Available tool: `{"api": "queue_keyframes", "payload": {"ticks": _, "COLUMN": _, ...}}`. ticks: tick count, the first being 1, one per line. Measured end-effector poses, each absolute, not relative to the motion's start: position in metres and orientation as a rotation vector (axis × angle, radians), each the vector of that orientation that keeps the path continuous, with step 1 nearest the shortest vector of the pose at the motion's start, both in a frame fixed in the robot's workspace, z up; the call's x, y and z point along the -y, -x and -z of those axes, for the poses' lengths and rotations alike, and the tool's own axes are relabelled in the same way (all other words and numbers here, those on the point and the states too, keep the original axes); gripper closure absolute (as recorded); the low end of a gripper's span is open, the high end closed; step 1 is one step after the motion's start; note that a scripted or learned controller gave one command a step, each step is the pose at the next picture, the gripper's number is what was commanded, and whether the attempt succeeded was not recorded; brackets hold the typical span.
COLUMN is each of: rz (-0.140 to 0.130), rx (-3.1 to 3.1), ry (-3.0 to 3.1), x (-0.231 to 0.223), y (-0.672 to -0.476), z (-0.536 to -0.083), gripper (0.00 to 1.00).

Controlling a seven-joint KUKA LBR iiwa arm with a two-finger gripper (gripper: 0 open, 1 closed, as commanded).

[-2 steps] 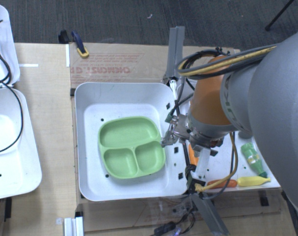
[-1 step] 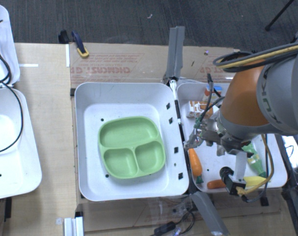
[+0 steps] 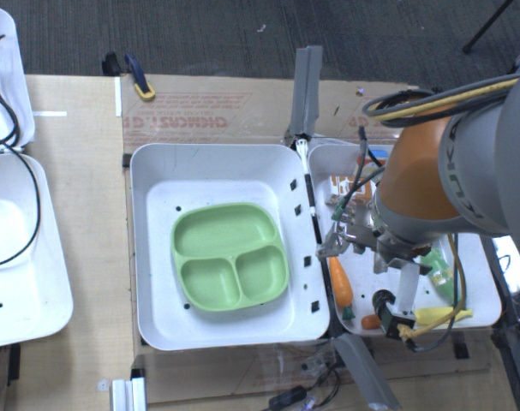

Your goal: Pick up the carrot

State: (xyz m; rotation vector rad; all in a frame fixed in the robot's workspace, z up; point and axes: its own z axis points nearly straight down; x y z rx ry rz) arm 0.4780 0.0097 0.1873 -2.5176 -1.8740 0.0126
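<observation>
right bin (image 3: 491, 294): arm bent low over carrot (image 3: 340, 282), gripper (image 3: 395, 274) state can't tell.

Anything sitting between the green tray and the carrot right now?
In the camera view, between the green tray and the carrot lie bare floor of the left bin and the two bins' adjoining walls.

The orange carrot (image 3: 340, 282) lies lengthwise against the right bin's (image 3: 345, 324) left wall.
</observation>
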Motion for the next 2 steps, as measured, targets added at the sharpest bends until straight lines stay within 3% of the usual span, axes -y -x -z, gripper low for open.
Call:
{"api": "queue_keyframes", "payload": {"ticks": 1, "rz": -0.013, "rx": 1.834, "ry": 2.547, "x": 0.053, "y": -0.478, "z": -0.187, "gripper": 0.00}}
{"api": "queue_keyframes", "payload": {"ticks": 2, "rz": -0.013, "rx": 1.840, "ry": 2.543, "x": -0.067, "y": -0.478, "z": -0.187, "gripper": 0.00}}
